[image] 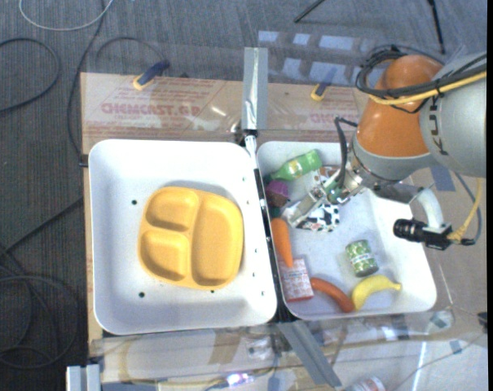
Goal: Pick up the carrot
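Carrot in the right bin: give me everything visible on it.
The carrot is a smooth orange taper, plastic-looking like a toy. It lies flat on the floor of the right bin, close along the left wall, long axis running roughly up-down in the camera view. Its lower end meets a small red-and-white packet. The gripper sits up and to its right over other items, apart from it, so the carrot is not yet picked.

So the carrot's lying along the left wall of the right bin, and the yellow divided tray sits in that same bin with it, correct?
Not quite. The camera view shows the yellow divided tray in the left bin, not with the carrot. The carrot does lie along the left wall of the right bin, as you said.
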